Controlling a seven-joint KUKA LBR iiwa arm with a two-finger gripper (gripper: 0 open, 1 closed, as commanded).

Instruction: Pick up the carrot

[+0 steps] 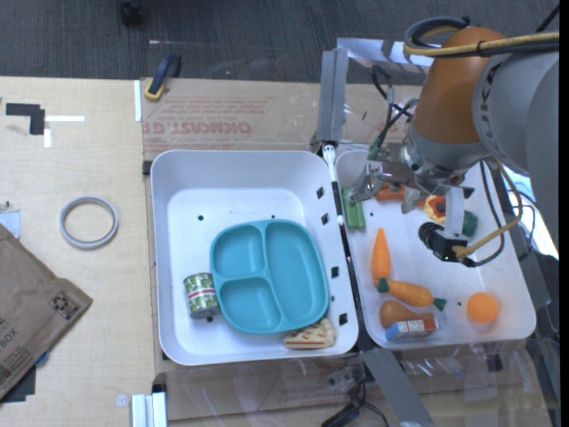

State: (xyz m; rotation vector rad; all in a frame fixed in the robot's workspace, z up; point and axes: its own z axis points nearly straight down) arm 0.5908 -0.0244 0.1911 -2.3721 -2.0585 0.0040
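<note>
Pale wood and cardboard make up the bench (80,158) you are looking down on, with two white bins side by side. Your arm (498,87) reaches in from the right over the far end of the right bin (524,314), and the tool (391,185) hangs low there among cables; whether it is open or closed cannot be told, and nothing visibly sits in it.

Count two carrots in the right bin: one carrot (381,254) stands lengthwise near the bin's left wall, and a second carrot (412,293) lies crosswise just below it. Near them are one orange ball (483,308), one pear-shaped toy (396,314) and one green block (355,213).

Your left bin (178,185) holds one blue divided plate (268,276), one small can (201,294) beside it, and one flat waffle-like piece (311,334).
</note>
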